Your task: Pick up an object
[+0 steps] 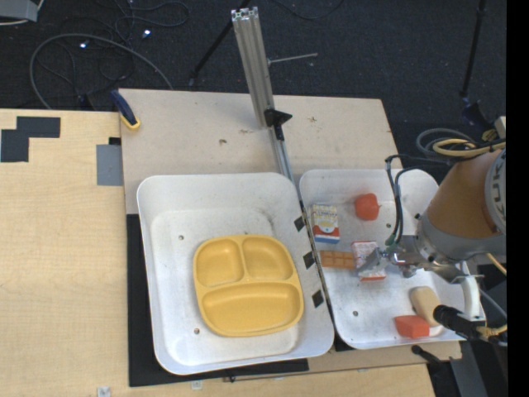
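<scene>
You are hovering the gripper (376, 259) low over the small red-and-white packet (367, 260) in the right bin (351, 325); grip state cannot be told. Centre on it, clear of the carton (325, 222).

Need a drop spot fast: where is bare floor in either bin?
Left bin: bare strip between its left wall and the yellow divided plate. Right bin: bare near corner, left of the red block. Crowded around the gripper, small carton and orange block.
</scene>
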`<control>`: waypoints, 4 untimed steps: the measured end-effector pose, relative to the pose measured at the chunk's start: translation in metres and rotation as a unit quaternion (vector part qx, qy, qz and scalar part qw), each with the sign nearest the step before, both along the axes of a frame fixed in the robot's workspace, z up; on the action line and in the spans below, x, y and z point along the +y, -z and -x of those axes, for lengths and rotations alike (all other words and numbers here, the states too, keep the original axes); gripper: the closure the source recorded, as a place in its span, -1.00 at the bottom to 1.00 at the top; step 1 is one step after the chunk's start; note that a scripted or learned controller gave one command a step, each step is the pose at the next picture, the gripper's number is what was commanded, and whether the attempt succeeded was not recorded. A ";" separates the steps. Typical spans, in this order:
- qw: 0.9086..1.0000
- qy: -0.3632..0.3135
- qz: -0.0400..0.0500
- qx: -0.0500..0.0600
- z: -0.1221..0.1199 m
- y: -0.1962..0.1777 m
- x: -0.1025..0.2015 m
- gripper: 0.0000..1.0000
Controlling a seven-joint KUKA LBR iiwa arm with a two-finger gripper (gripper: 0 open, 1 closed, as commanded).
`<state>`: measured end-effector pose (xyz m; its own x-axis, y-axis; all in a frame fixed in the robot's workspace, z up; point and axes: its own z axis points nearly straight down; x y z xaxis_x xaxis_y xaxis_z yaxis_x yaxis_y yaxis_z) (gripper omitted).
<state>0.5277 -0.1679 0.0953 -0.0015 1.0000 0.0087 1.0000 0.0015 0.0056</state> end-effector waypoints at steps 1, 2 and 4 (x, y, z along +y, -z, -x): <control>1.000 0.001 0.002 -0.006 -0.003 -0.015 -0.002 1.00; 1.000 0.000 0.005 0.003 -0.011 -0.060 -0.001 1.00; 1.000 0.000 0.005 0.000 -0.005 -0.183 -0.003 1.00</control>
